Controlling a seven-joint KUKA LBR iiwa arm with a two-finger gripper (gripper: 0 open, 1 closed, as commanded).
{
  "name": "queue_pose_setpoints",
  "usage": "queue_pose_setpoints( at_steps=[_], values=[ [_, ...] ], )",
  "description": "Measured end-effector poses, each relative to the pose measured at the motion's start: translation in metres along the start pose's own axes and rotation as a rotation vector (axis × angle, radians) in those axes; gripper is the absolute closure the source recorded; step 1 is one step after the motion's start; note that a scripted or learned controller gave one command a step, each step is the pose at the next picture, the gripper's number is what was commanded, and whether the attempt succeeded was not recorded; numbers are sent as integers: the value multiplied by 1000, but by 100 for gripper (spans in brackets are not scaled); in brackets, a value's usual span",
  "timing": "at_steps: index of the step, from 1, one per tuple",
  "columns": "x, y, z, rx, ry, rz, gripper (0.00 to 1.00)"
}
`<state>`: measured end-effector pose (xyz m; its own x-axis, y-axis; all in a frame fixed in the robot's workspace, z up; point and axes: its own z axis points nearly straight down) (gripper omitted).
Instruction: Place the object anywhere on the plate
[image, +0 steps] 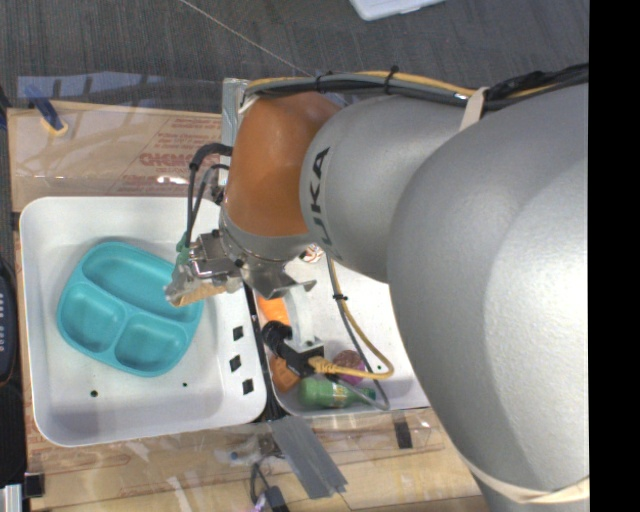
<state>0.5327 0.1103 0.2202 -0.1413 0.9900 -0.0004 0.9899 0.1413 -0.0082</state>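
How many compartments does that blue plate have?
3. The blue plate in the left bin shows one long section along its top and two smaller ones below. The gripper overlaps its right edge, so part is hidden.

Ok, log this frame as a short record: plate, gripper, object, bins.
plate: blue, three compartments, lying in the left bin
gripper: at the plate's right rim
object: small tan piece at the gripper tip, over the plate's rim; grip cannot be judged
left bin: white, holds the plate
right bin: mostly hidden by the arm; orange, green and brown items at its near end
arm: grey with orange band, reaching in from the right
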Motion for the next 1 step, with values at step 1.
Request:
queue_pose_setpoints(
  at_steps=[1],
  values=[
    [0, 0, 0, -1, 0, 0, 0]
  ],
)
